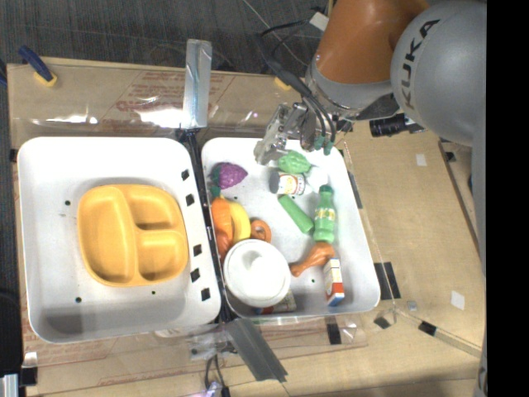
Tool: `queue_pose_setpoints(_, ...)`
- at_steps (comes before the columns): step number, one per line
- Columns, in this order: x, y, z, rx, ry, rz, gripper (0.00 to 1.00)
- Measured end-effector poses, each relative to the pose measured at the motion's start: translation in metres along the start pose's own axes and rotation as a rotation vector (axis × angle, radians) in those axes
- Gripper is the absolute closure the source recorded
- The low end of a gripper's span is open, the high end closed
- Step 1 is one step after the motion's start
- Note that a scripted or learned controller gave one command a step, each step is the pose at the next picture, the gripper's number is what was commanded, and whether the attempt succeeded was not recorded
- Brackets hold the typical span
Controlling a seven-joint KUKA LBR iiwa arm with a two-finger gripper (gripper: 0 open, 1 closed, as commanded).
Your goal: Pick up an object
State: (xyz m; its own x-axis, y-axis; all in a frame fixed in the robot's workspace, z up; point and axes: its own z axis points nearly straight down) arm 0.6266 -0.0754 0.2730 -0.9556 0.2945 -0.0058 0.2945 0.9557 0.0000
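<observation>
My gripper (289, 139) hangs over the far edge of the right bin (357, 222), under the arm's orange band. Just below it lies a green leafy toy (295, 162), with a small can (289, 184) beside that. I cannot make out whether the leafy toy is touched by the gripper. Further down the bin lie a green cucumber (295, 213), a green bottle (325, 213), a brown drumstick (312, 260) and a small carton (333, 281). A purple toy (230, 174) sits at the bin's far left.
Orange and yellow fruits (225, 219) and a white bowl (256, 270) crowd the right bin's left side. The left bin (41, 188) holds a yellow divided plate (132, 231). A grey taped strip (197, 85) runs up from between the bins.
</observation>
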Motion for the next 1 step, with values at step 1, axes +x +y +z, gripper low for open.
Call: queue_pose_setpoints(1, -0.0008, 0.0012, -0.0110, 0.000, -0.003, -0.005, 1.00)
